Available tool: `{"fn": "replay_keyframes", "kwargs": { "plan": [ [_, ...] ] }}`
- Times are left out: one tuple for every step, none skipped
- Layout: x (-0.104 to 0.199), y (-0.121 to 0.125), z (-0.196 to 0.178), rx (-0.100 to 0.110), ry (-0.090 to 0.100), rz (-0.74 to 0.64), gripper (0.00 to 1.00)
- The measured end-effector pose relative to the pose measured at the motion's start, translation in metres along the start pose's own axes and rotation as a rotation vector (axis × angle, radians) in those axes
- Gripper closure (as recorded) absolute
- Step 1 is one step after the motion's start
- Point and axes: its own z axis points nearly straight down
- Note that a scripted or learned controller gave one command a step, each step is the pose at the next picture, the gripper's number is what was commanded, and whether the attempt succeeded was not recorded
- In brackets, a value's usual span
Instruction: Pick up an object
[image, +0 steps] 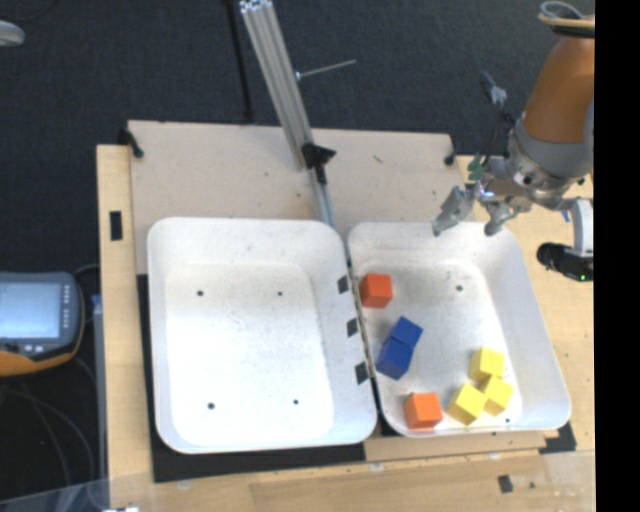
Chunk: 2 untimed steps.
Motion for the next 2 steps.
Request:
{"fn": "replay_keyframes", "kwargs": {
  "plan": [
    [0.014,-0.067,0.17,-0.004,0.001,0.006,0.0],
    [0.034,-0.136,0.168,-0.006,0.0,0.007,0.0]
  ]
}}
